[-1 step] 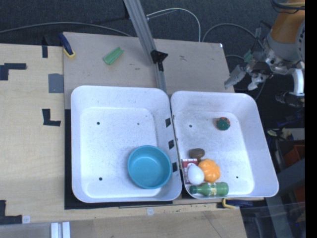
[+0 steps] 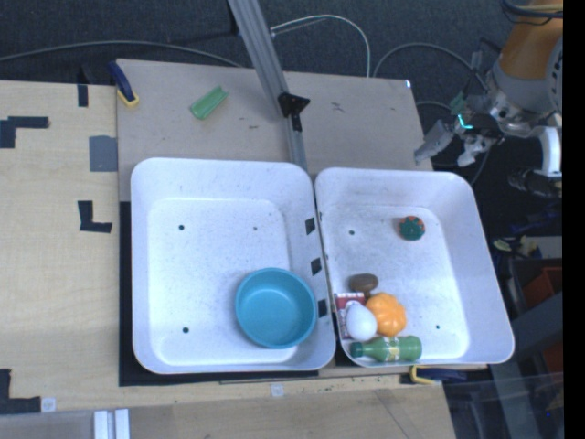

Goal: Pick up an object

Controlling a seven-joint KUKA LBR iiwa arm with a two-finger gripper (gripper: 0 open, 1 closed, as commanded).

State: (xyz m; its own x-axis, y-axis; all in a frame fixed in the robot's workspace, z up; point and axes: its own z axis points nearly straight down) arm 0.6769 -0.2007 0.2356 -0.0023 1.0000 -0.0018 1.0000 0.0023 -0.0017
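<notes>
Objects for picking sit in the right bin (image 2: pixel 457 245): a green-red ball (image 2: pixel 411 228) at its upper right, and along its lower left a brown lump (image 2: pixel 364 283), orange fruit (image 2: pixel 388 312), white egg (image 2: pixel 360 321) and green bottle (image 2: pixel 388 348), clustered and touching. Left bin (image 2: pixel 183 199) holds a blue bowl (image 2: pixel 274 307). Gripper (image 2: pixel 450 139) hangs at upper right of frame, outside the bins, fingers spread apart, holding nothing.
</notes>
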